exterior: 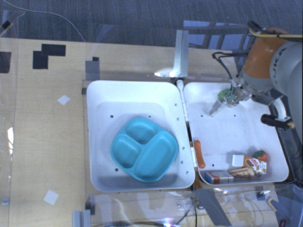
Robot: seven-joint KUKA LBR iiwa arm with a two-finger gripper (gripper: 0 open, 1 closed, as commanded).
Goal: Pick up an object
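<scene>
The gripper (214, 110) hangs over the upper left part of the right bin (284, 167), its grey tip slanting down and to the left toward the bin floor, with a small green part at the wrist above it. Nothing lies between the fingers, and the white floor just under the tip is bare. Whether the fingers are spread or pressed together I cannot tell; from this slant they read as a single grey wedge.

Every candidate thing lies below the fingers in the picture, toward the near edge of the same bin. The nearest is the orange carrot-like stick (199, 154), just below and slightly left of the tip, lying against the bin's left wall with its long axis running almost straight up and down the view. Further down and to the right sit a white block (237, 160), a printed packet (256, 166) and a small box (218, 177), crowded along the front wall.

The blue divided plate (144, 148) rests in the left bin (94, 126), well to the lower left of the fingers, across the divider.

A grasp of the stick would probably call for closing across its short width.
</scene>
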